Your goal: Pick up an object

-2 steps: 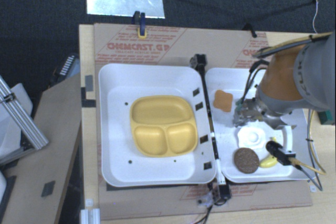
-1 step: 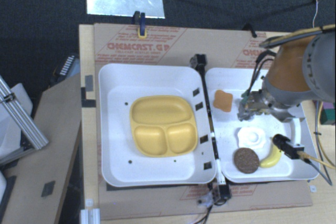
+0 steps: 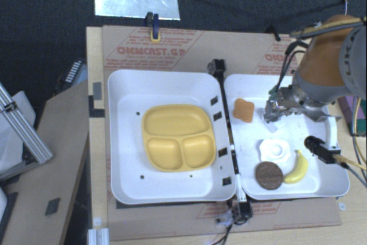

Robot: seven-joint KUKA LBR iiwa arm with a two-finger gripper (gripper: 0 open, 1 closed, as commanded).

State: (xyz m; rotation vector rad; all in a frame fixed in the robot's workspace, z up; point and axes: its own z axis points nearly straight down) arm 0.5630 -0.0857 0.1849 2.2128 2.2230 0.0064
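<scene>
The gripper (image 3: 274, 113) is seen low over the right bin (image 3: 338, 181), near the middle of its far half, at the end of the grey arm (image 3: 330, 66) reaching in from the right. Whether it is wide or narrow cannot be told; the metal tip is too blurred, and nothing can be made out held in it.

Just left of the gripper, an orange bread-like piece (image 3: 245, 110) is lying toward the bin's left wall, apart from the tip. Nearer the front, a white fried egg (image 3: 273, 151) is lying flat at mid-bin. A brown round patty (image 3: 269, 175) is touching the egg's front edge, close to the front rim. A yellow banana (image 3: 297, 168) is curved just right of the patty, its upper end beside the egg.

The orange piece is judged the likeliest target, being nearest. It is probably light toy food, fairly stiff, possibly smooth; a grip across its short sides should suit. The egg is thin and flat, so a pinch would be hard. The banana should be taken across its middle.

In the left bin (image 3: 123, 123) a yellow divided plate (image 3: 175, 137) is lying at centre, well apart from the gripper
</scene>
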